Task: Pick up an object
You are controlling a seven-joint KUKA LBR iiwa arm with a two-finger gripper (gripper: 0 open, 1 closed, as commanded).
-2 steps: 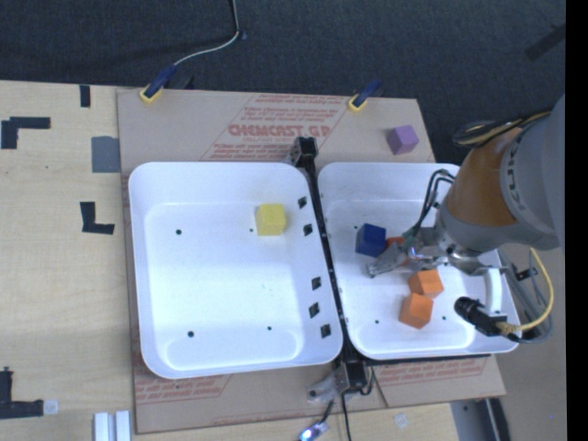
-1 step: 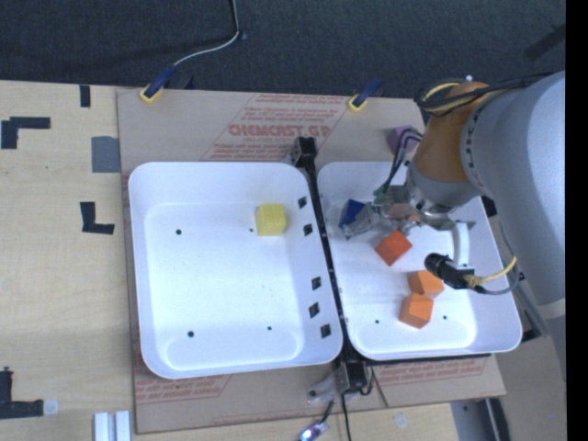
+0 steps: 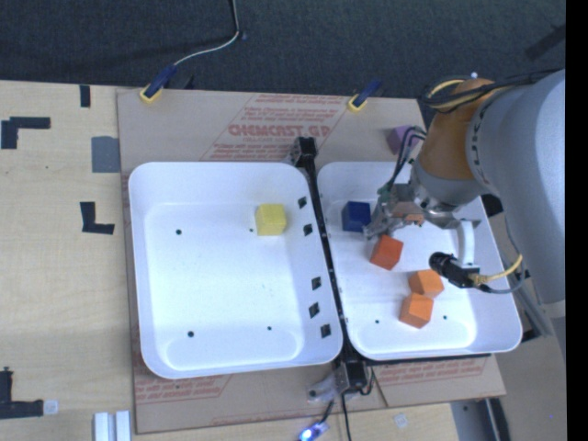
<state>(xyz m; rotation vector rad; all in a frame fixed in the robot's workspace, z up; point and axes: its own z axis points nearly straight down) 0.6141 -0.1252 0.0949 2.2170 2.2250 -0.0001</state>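
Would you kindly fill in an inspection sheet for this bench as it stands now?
Surface: two white bins side by side, left bin and right bin, on a cardboard sheet.
Job's things: yellow block in the left bin; blue block and three orange blocks in the right bin.
Clutter: purple object beyond the right bin.
Claw: claw over the right bin, between the blue block and the nearest orange block.
Cables: white cable on the dark backdrop; yellow cable by the arm.
Surroundings: black tape marks on the bench.
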